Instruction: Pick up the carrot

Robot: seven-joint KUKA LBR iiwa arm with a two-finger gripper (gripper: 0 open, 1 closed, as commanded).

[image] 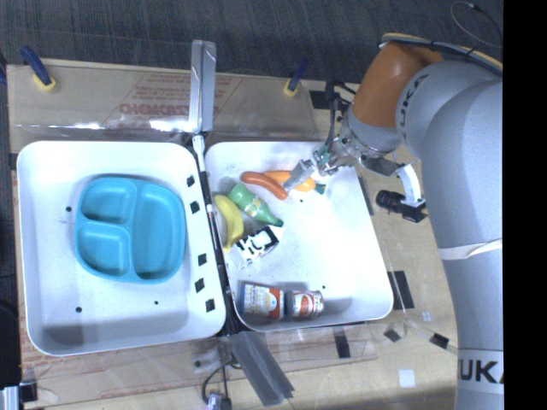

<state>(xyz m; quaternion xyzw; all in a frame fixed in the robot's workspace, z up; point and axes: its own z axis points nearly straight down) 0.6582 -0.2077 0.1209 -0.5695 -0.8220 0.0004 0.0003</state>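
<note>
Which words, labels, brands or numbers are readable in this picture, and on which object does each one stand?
"UKA": white letters on the grey arm at the bottom right, cut off by the picture's edge.
Red printing on the clear sheet behind the bins: appears reversed, too blurred to read.
Label on the can lying in the right bin: too small to read.
Black and white item beside the banana: its marks are illegible.

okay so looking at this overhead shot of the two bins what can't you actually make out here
- The gripper at the carrot: too small and blurred in the camera view to tell whether it grips the carrot.
- The carrot's right end: covered by the gripper.
- The can lying on its side: label too blurred to read.
- The black and white object beside the banana: too small to identify.
</note>
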